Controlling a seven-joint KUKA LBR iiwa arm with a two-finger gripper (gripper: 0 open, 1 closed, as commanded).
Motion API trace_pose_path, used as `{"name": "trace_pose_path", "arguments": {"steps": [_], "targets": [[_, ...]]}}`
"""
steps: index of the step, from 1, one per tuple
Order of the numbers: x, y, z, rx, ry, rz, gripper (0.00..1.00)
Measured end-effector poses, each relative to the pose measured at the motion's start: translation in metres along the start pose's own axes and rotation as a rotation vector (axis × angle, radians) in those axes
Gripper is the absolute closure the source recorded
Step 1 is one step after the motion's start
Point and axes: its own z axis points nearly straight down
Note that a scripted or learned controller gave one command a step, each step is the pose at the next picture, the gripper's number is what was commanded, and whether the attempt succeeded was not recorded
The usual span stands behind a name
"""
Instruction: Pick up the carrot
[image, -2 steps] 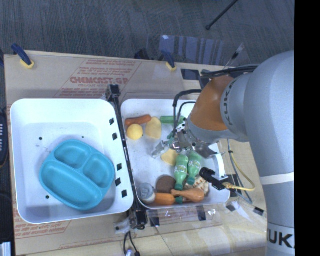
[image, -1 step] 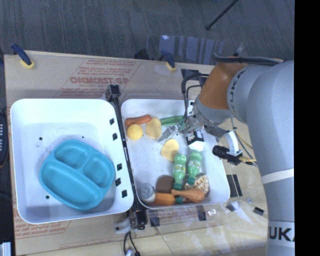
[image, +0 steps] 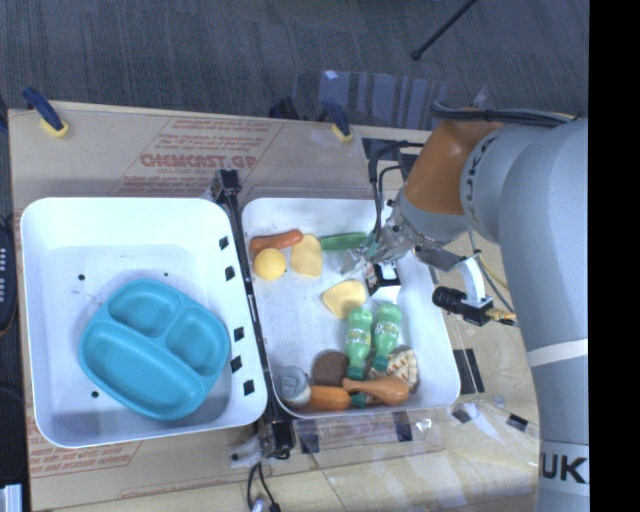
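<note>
Grey arm (image: 520, 200) enters from the right of frame. Left bin (image: 60, 230) holds a blue sectioned plate (image: 155, 345). Right bin (image: 440, 370) crowded with toy foods. Gripper (image: 383, 262) low at that bin's upper right; whether spread or closed, cannot tell. Carrot (image: 328, 398): short, orange, smooth, lying flat against the bin's bottom edge, touching a brown lump (image: 329, 367).

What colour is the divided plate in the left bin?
Light blue: the divided plate shows it best in the camera view.

The orange carrot (image: 328, 398) lies flat along the right bin's (image: 440, 340) near wall, beside a brown ball (image: 329, 367).
</note>
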Motion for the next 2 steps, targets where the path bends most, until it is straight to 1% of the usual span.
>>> {"name": "trace_pose_path", "arguments": {"steps": [1,2], "targets": [[0.003,0.001,0.001,0.002,0.009,-0.004,0.00],[0.075,-0.022,0.012,0.001,-0.007,0.008,0.00]]}}
